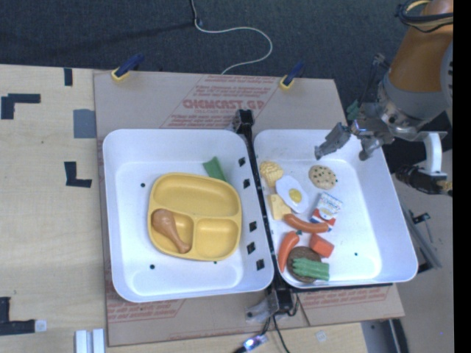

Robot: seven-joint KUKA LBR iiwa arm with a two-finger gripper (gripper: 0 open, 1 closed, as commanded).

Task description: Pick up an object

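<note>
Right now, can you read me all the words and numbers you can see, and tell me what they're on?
"CHEMCAST GP", in red, on the brown cardboard sheet behind the bins.
More red print lies under that line and along the sheet's front edge: too small and blurred to read.
The small packet in the right bin carries red and blue markings: too small to read.

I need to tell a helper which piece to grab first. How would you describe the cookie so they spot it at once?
Look in the right-hand white bin, at the cluster of toy food along its left side. The cookie lies at the cluster's upper right, nearest the gripper. It is the one round tan disc with dark specks, beside the fried egg.
</note>
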